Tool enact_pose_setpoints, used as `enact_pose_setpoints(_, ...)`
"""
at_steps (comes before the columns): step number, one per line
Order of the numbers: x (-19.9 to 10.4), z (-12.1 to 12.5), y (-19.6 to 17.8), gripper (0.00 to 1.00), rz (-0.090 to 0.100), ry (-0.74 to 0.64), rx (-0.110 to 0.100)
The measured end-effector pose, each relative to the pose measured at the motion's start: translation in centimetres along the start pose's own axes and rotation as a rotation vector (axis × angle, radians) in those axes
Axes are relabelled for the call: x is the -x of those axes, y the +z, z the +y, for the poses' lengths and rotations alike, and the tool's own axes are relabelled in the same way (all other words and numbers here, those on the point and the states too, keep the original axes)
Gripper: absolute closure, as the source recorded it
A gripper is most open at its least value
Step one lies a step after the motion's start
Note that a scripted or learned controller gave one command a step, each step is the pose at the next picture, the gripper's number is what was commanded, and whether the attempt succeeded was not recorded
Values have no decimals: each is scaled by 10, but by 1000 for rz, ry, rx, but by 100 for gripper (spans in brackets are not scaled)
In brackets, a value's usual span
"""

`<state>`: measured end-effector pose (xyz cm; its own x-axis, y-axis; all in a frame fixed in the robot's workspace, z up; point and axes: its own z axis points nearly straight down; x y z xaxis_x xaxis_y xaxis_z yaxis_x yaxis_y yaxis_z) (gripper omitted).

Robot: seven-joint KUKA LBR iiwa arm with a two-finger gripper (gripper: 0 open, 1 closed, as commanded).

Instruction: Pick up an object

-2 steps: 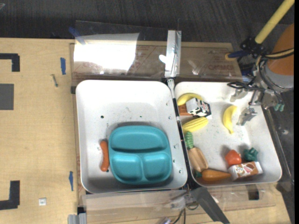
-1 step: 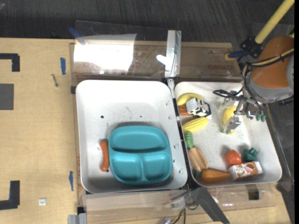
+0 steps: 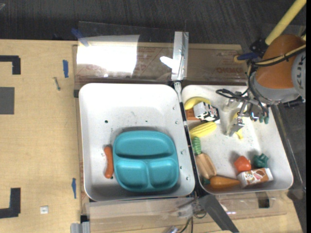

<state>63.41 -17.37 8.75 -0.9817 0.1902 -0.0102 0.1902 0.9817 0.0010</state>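
My gripper (image 3: 236,122) hangs over the right bin (image 3: 281,144), near the banana (image 3: 195,102). I cannot tell its state. It might bump toys or grab nothing.

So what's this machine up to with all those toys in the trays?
A robot arm is reaching in from the right, with its gripper low over the right bin, which holds toy food: a banana, corn, a carrot and more. It is meant to pick one up, but nothing sits between its fingers. The left bin has a teal divided plate.
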Motion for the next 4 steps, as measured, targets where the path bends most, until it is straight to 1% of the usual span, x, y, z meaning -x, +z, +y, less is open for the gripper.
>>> enact_pose_setpoints(1, 4, 1, -15, 100, -14, -2, -1)
enact_pose_setpoints(2, -14, 70, -88, 100, -2, 184, 2)
enact_pose_setpoints(3, 1, 94, -183, 100, -5, 379, 2)
enact_pose_setpoints(4, -38, 111, -111, 100, 11, 271, -2)
